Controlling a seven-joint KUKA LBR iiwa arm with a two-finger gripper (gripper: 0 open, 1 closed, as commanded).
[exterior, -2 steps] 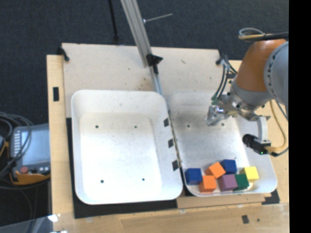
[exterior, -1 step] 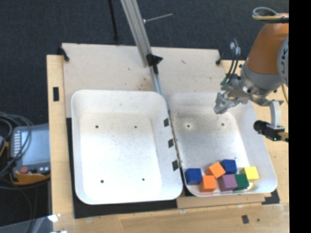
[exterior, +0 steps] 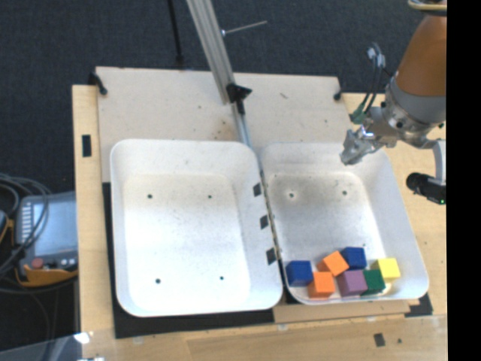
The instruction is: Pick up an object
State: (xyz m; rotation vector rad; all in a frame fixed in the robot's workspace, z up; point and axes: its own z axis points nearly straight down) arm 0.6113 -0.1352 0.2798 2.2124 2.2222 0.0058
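Several small coloured blocks lie bunched at the near edge of the right bin [exterior: 391, 194]: a blue block [exterior: 299, 271], two orange blocks [exterior: 335, 262] [exterior: 323, 283], a second blue block [exterior: 354, 256], a purple block [exterior: 351, 281], a green block [exterior: 373, 280] and a yellow block [exterior: 388, 268]. My gripper [exterior: 353, 150] hangs over the far right corner of that bin, well away from the blocks. Nothing shows between its fingers.
The left bin [exterior: 120, 201] sits beside the right one, with a row of dark clips [exterior: 264, 221] along the shared wall. A slanted aluminium bar [exterior: 214, 43] rises from the back of the bench. Cables and a box [exterior: 45, 235] lie off the bench at left.
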